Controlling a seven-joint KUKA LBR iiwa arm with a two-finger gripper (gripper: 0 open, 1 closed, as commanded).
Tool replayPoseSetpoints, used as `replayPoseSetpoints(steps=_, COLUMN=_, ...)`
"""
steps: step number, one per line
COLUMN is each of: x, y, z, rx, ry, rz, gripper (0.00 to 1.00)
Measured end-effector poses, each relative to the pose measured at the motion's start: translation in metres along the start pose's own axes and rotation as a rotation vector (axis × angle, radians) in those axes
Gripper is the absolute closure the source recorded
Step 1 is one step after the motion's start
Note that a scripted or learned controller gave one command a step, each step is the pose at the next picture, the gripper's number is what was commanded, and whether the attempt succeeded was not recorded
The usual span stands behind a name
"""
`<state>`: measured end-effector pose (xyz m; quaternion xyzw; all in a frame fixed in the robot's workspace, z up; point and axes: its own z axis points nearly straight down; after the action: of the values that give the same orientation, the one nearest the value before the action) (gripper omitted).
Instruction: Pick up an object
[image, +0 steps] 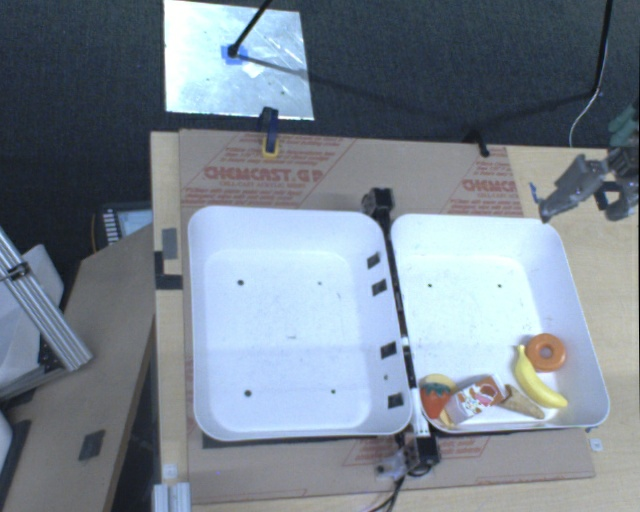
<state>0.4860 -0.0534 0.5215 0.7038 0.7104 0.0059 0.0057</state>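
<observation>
Two shallow white bins sit side by side on the tabletop (330, 165), which is covered by a brown sheet printed with reddish lettering. The left bin (215, 240) takes up the middle of the frame, and the right bin (560, 270) lies against it toward the right edge, with a dark seam of clips running between them.

All the loose objects are crowded into the lower right corner of the right bin. A yellow banana (537, 381) lies curved along the bin's lower right wall. Just above it, touching or nearly touching its upper end, sits an orange ring-shaped piece like a doughnut (546, 351). To the left of the banana lies a small tan wedge (521, 403), and beside that a white and red packet (474, 399). At the far left of the cluster, near the seam, rests a round orange-red fruit with a green top (436, 395).

The claw (578, 190) appears at the upper right of the frame, over the tabletop just beyond the right bin's upper right corner and well apart from the cluster of objects. It is grey and blurred, nothing is visible between its fingers, and whether they are spread or closed cannot be told.
</observation>
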Motion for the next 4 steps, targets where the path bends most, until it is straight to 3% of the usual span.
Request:
replayPoseSetpoints(steps=1, x=0.031, y=0.001, z=-0.015, rx=0.012, ry=0.0, rz=0.001, gripper=0.0)
replayPoseSetpoints(steps=4, x=0.121, y=0.002, z=-0.014, rx=0.014, ry=0.002, rz=0.002, gripper=0.0)
